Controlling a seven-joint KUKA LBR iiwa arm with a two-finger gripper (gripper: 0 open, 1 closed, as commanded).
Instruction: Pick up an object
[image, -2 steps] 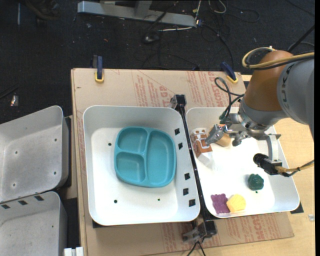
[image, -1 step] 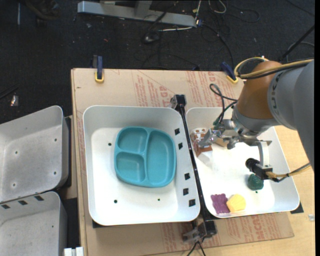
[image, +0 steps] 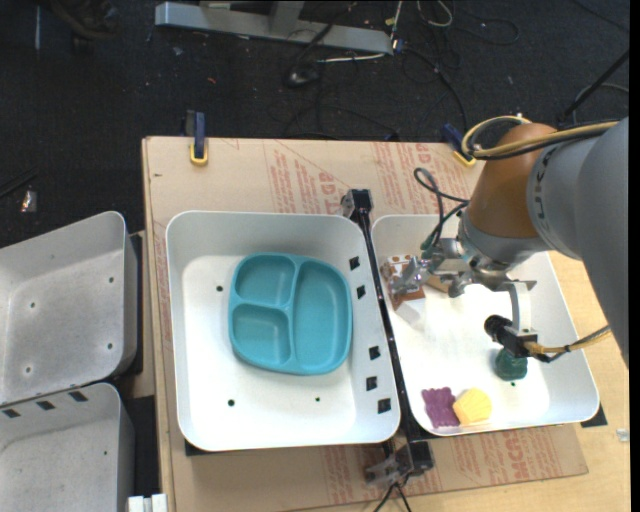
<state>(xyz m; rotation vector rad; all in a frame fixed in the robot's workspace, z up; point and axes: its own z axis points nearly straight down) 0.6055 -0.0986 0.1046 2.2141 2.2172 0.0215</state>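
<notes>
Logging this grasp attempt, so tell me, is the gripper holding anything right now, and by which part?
It cannot be told. The gripper is low in the right bin, but it is too blurred to show anything between its parts.

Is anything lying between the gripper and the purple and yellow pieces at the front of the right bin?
Nothing visible. The gripper is at the right bin's back left. The purple piece and yellow piece lie at the front edge, with bare white floor between. A dark green object sits off to the right.
</notes>
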